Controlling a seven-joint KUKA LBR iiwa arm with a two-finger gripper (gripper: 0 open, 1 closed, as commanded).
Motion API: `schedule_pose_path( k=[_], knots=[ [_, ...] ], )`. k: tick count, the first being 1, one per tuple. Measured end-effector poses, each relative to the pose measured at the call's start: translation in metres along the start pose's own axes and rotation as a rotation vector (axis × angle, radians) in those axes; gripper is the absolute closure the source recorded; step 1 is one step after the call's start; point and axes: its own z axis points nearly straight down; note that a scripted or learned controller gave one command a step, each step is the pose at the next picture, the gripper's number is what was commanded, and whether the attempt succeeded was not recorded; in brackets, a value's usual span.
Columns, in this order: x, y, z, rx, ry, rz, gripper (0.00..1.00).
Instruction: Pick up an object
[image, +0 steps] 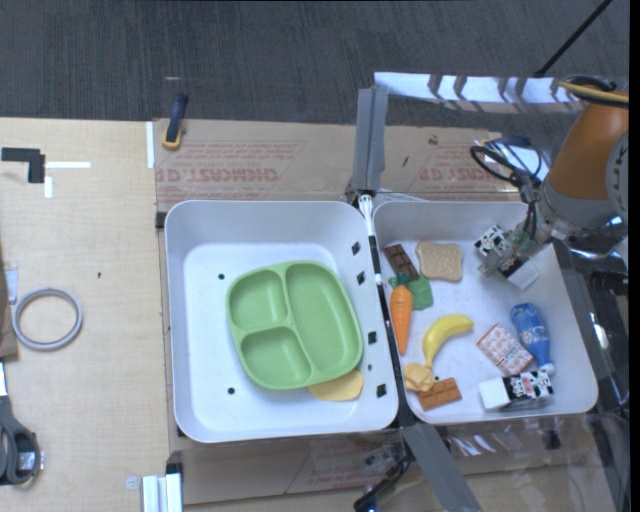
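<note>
Two white bins sit side by side: the left bin (190, 330) bears a green divided plate (295, 325), the right bin (570, 300) a scatter of toy food. The arm (590, 150) reaches in from the right, its gripper (510, 255) low over the far corner near a small black-and-white carton (489, 243). Whether the jaws are open, I cannot tell. Seemingly mid-approach; next comes a firm close, then lift.

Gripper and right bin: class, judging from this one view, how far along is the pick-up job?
Done: the gripper is down at the right bin's far corner, beside a small black-and-white item. In hand: nothing visibly held. Left: grasp and lift; banana, carrot, toast and blue packet lie untouched.
</note>
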Motion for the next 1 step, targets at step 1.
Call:
schedule_pose_path(
  k=[1],
  knots=[
    [0.0009, 0.0165, -0.0005, 0.014, 0.015, 0.278, 1.0]
  ],
)
